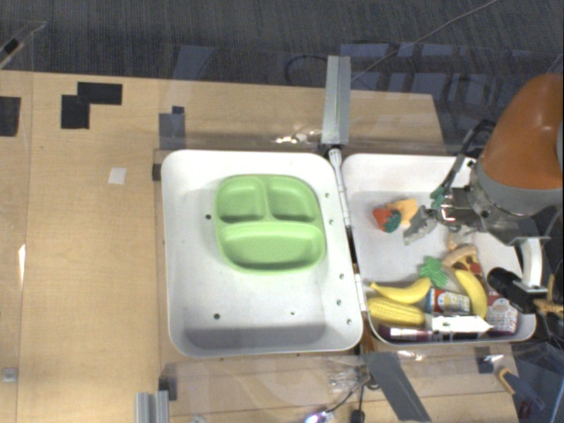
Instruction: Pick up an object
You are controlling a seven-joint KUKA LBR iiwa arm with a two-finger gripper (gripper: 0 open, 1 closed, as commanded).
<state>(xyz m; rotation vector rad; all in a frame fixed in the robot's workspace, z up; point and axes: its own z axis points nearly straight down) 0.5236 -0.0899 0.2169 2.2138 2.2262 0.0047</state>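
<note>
The right bin (379,179) holds a pile of toy food. A red and orange-yellow toy (392,214) lies alone near the bin's middle. My gripper (426,215) hangs just to the right of that toy, low over the bin floor, open with nothing between its fingers. Along the front wall lie a banana (401,291), a corn cob (394,311), a second banana (473,289), a small can (449,303), a white marker (451,326) and a green leafy piece (434,270). The arm hides the bin's right side.
The left bin (189,236) holds a green divided plate (268,220). A metal post (337,100) stands behind the wall between the bins. Wooden bench lies to the left, with black markings at the far left.
</note>
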